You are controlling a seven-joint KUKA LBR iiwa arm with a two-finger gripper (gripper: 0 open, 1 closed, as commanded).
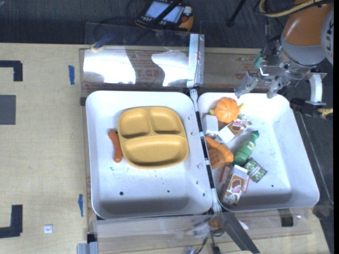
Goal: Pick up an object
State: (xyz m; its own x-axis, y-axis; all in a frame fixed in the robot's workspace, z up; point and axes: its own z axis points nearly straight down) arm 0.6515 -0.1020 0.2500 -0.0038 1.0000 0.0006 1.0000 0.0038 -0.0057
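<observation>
- Grey tool (259, 87) is hovering over the right bin's (302, 157) back edge, fingers spread apart, gripping nothing.
- Orange pumpkin (228, 109) is sitting just below it.

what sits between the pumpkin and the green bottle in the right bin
In the camera view, a small carton with a red and white label lies between the pumpkin and the green bottle, touching or nearly touching both.

Tray (153, 136) in left bin (100, 157) — bottle (246, 148) seemingly right.
</observation>
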